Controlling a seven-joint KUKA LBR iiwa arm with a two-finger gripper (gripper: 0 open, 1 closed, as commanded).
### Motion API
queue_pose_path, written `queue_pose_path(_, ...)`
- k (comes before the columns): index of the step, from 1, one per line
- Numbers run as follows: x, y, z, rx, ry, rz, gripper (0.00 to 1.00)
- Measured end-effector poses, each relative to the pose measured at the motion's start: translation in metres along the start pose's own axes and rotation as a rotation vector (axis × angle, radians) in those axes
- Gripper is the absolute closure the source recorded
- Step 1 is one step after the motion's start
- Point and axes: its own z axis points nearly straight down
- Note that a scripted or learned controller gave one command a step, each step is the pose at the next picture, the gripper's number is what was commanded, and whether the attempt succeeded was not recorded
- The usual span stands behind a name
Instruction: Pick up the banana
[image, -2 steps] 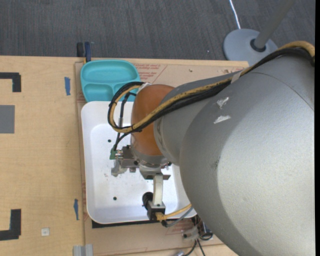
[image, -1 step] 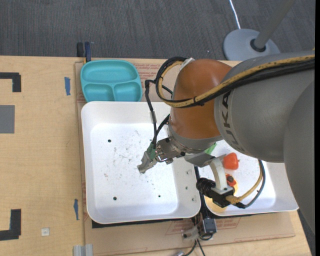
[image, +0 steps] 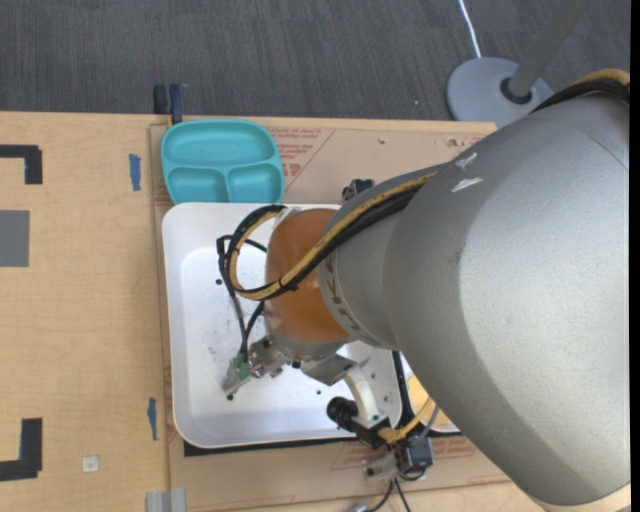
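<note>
My grey arm (image: 500, 300) with its orange band (image: 300, 280) reaches from the right and hangs low over the white bin (image: 195, 300), covering most of its floor. The gripper (image: 262, 362) points down into the bin's lower middle, seen from behind the wrist and largely hidden by it. A small green part (image: 238, 375) sticks out at its left side, close to the bin floor. The bare strip of bin floor left of the arm holds only dark specks.
A teal divided tray (image: 222, 160) lies just behind the bin's far edge. Black and yellow cables (image: 240, 265) loop out from the wrist over the bin. Cardboard bench surface (image: 80, 300) stretches to the left. A grey round stand base (image: 490, 88) sits at the top right.
</note>
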Motion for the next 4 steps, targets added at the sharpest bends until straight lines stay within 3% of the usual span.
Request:
queue_pose_path(1,-0.004,0.022,-0.038,-0.002,-0.001,0.126,0.00)
queue_pose_path(2,0.017,-0.002,-0.001,-0.005,-0.001,0.039,0.00)
queue_pose_path(3,0.008,-0.001,-0.051,0.000,-0.001,0.369,0.00)
queue_pose_path(4,-0.022,-0.024,-0.084,0.002,0.001,-0.137,0.00)
